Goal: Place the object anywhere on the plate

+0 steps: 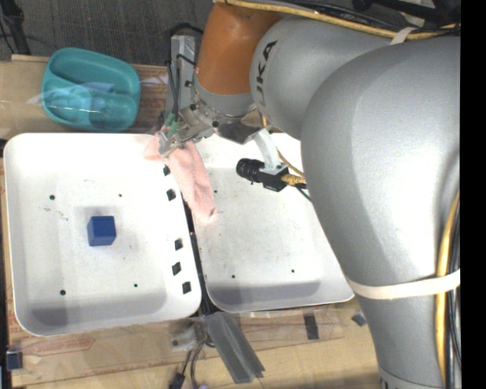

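Camera view: gripper [172, 134] over the far end of the seam between left bin [32, 298] and right bin [308, 286], fingers pinched on pink cloth [194, 181], hanging down along the seam. Blue cube [102, 230] in left bin. Teal bowl [91, 87] beyond, on bench.

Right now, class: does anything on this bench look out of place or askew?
Yes. A pink cloth hangs from the hand and drapes across the divide between the two white bins, lying in neither. The blue cube sits squarely in the left bin.
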